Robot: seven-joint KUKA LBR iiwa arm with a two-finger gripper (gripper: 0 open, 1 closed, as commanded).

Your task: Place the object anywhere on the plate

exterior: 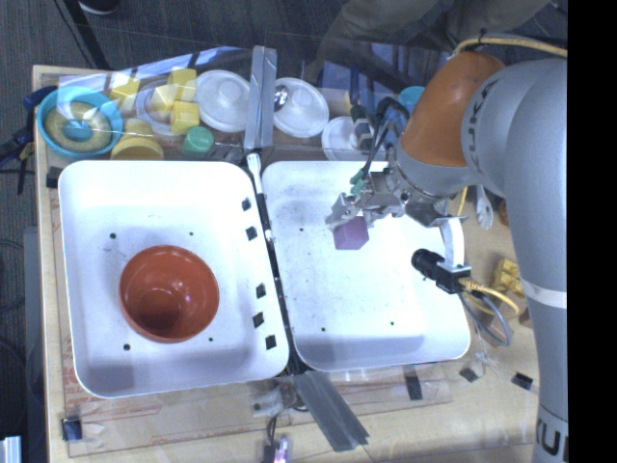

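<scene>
A small purple block (351, 233) hangs between the fingers of my gripper (349, 216) over the upper middle of the right bin (366, 345). The gripper is shut on the block, and the grey arm with its orange band (445, 114) reaches in from the right. A red-brown plate, shaped like a shallow bowl (170, 291), sits in the left bin (96, 355), left of centre and well away from the gripper.
A divider with black clips (260, 258) runs between the two bins. Behind the bins stand several cups, lids and yellow toys (174, 104). A black handle and cables (443, 270) lie at the right bin's right edge.
</scene>
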